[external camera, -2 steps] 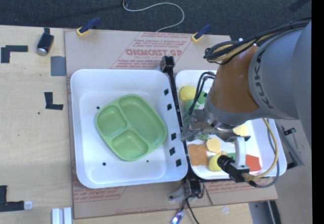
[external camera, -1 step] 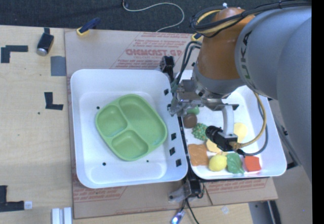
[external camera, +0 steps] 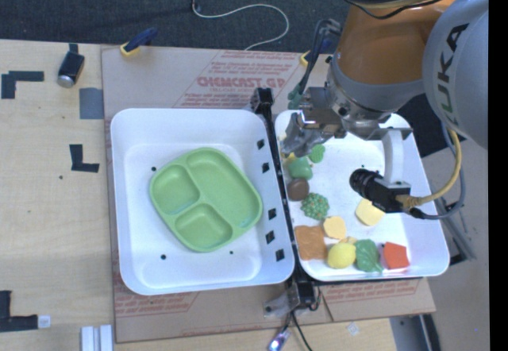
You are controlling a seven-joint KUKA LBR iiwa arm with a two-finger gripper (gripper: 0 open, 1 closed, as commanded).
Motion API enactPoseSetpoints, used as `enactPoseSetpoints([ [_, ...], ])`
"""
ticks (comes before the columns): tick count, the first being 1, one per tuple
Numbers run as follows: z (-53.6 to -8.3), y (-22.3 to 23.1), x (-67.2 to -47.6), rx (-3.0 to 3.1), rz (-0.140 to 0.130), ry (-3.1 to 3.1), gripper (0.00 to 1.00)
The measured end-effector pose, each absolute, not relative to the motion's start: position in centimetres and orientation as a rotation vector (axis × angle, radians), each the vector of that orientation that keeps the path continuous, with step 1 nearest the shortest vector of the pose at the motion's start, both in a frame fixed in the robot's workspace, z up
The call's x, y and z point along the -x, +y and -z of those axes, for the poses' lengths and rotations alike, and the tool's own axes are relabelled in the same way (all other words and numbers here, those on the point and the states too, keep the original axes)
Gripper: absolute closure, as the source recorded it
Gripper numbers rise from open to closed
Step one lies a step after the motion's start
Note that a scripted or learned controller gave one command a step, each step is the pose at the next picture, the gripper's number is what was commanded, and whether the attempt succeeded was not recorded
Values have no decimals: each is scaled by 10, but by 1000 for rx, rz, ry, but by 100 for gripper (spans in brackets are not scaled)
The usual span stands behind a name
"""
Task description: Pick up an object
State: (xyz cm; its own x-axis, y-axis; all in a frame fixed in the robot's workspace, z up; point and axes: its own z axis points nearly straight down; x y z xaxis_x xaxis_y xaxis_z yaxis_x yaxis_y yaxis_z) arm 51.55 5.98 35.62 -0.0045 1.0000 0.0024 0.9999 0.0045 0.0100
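My gripper (external camera: 297, 140) hangs low over the far left corner of the right bin (external camera: 421, 183), close to the divider between the bins. Just under and beside it lie a small green piece (external camera: 317, 153) and a darker green piece (external camera: 299, 169). Nearer the front come a brown round piece (external camera: 298, 189), a broccoli-like green piece (external camera: 315, 205), a yellow piece (external camera: 334, 227), an orange slab (external camera: 309, 242), a lemon (external camera: 341, 254), a green vegetable (external camera: 367, 255), a red-orange block (external camera: 395, 256) and a pale yellow wedge (external camera: 369, 213). No object shows between the fingers.
The left bin (external camera: 127, 183) holds a green three-compartment plate (external camera: 205, 197). Black clips (external camera: 274, 206) line the wall between the bins. A black cylindrical arm part (external camera: 373, 185) and a yellow cable (external camera: 444, 183) hang over the right bin. A white cord (external camera: 238, 12) lies behind the bins.
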Motion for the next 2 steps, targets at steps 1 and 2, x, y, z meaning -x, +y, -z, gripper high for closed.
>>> enactPoseSetpoints([
  [1, -545, 57, -501, -2211, -22, 2217, 100],
  [2, -454, 48, -482, -2226, 14, 2224, 100],
])
